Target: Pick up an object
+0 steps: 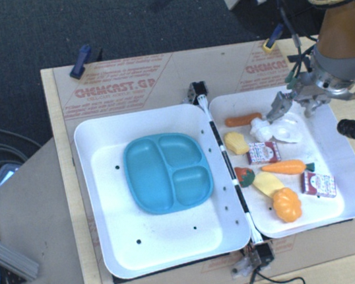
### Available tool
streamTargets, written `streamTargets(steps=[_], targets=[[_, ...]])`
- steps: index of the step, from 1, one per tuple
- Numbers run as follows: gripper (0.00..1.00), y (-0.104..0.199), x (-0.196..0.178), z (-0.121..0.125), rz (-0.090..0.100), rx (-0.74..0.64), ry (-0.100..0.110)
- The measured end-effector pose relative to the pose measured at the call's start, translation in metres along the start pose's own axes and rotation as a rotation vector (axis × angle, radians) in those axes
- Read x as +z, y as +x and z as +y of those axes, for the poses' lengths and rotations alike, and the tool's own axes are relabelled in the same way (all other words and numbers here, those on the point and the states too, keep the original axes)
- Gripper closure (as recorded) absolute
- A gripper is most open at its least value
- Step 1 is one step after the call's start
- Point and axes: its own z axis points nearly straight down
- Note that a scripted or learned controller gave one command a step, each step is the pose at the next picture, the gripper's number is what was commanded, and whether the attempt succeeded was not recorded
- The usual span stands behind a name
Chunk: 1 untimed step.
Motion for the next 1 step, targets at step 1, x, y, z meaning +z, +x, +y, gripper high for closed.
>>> streamTargets(steps=[1], targets=[[0.00,0.0156,0.1057,0.0364,-0.002,-0.001,-0.004]])
